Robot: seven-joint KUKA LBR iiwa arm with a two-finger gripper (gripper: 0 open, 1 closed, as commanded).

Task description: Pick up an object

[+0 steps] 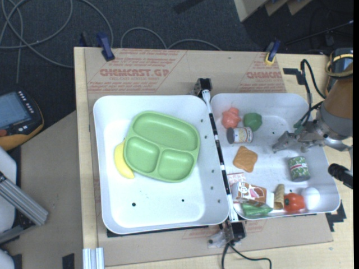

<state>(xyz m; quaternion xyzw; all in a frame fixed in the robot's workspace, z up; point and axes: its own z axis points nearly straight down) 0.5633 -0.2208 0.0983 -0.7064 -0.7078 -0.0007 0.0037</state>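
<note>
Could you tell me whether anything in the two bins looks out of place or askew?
The yellow banana in the left bin lies partly tucked under the green divided plate, which sits askew. The small jar in the right bin lies on its side.

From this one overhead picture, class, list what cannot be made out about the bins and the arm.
- Gripper: too small and dark in the camera view to tell open from shut.
- Banana: partly hidden under the green divided plate.
- Small jar: label too small to read.
- Arm: cut off by the right edge.
</note>
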